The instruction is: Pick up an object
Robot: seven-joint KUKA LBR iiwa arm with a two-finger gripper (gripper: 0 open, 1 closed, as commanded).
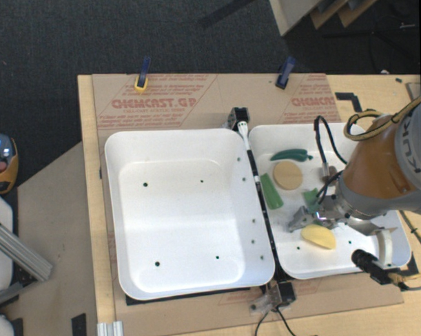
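Look to the right-hand shallow white bin (296, 264), where your grey arm with the orange band (376, 168) reaches in from the right and its end effector (310, 217) sits low over the bin floor. You cannot tell from this angle whether it is spread or closed, since the metal parts blur together. Just beside it, toward the near edge, lies a pale yellow, rounded, lemon-like object (319, 237), smooth and slightly elongated, resting on the bin floor; whether the end effector touches it is unclear. Farther back you see a flat tan wooden disc (288, 175), a dark green curved pepper-like piece (291, 155) behind it, and a bright green flat strip (270, 191) lying near the divider between the bins. A small green piece (311, 197) shows beside the wrist. The left-hand white bin (129, 201) sits alongside on the cardboard-covered bench (166, 96).
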